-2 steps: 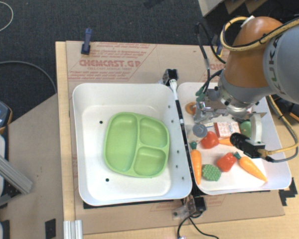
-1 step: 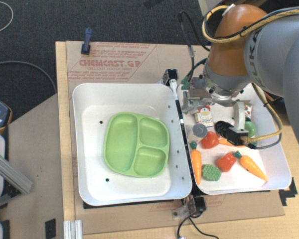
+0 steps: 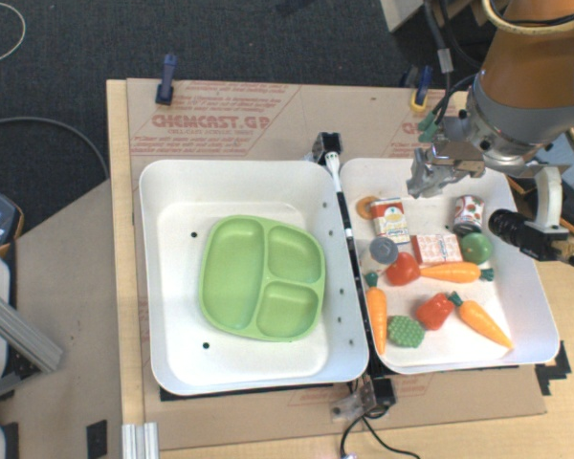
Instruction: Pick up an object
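Hovering over the right bin (image 3: 526,347), gripper (image 3: 428,182) state unreadable; carton (image 3: 390,219) looked light, stiff; grip flat sides.

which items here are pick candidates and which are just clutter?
Pick candidates, right bin: juice carton, can, red-white box, grey disc, tomato, green ball, three carrots, red pepper, broccoli.

Clutter: green divided plate in left bin, blue clamp, cardboard.

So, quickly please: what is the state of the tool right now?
Tool: above the right bin, holding nothing visible; open or closed cannot be told.
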